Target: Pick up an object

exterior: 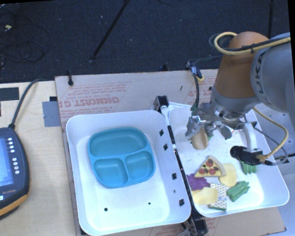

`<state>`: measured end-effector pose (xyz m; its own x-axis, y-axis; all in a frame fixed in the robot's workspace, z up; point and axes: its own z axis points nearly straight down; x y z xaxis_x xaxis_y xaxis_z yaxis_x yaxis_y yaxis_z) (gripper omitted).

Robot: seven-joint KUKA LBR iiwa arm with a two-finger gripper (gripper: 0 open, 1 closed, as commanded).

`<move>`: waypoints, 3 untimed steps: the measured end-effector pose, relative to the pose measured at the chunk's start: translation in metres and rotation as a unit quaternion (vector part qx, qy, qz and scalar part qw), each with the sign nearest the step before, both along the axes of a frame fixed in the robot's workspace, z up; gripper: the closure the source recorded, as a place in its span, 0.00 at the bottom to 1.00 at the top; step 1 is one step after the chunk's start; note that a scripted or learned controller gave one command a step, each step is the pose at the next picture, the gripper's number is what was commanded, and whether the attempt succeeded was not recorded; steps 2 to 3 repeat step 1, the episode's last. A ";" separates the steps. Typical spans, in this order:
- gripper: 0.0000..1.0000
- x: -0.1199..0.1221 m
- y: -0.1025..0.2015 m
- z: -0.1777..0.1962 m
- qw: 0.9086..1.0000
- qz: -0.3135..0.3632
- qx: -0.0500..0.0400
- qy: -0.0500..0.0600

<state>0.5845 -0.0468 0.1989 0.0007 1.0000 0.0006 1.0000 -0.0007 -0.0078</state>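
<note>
camera view: two bins (83,146), one tray (121,157) (perhaps seven toys (211,168)).

Toys (219,180) crowd right bin (277,193), seemingly.

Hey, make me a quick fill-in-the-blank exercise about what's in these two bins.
1. The blue plastic divided plate lies in the ____ shallow white bin.
2. That plate has ____ compartments.
3. The toy pizza slice with red dots lies in the ____ shallow white bin.
4. The arm's end effector hangs over a ____ rounded object.

Missing words: left; three; right; tan
</note>
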 end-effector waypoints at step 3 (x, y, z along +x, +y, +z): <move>1.00 0.003 0.030 0.012 1.000 0.000 0.000 -0.003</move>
